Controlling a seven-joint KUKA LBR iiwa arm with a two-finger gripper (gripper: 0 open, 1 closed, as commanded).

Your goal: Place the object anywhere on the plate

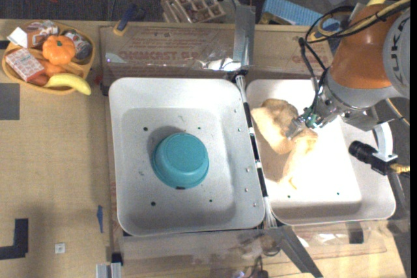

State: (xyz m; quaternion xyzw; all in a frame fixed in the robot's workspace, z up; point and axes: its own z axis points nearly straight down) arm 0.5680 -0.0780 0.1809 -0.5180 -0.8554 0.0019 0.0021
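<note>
A pale tan, lumpy object (273,130) lies in the right bin (339,195), against its left wall. A round teal plate (181,159) sits in the middle of the left bin (130,114). My gripper (301,125) is lowered onto the right edge of the tan object, with the grey and orange arm (365,55) reaching in from the upper right. The gripper's tip is small and partly hidden by the wrist.
A raised rim (251,140) separates the two bins. A black fitting (365,153) on the arm's side hangs over the right bin. A basket of toy fruit (49,62) stands on the bench at far left. Clutter lies behind the bench.
</note>
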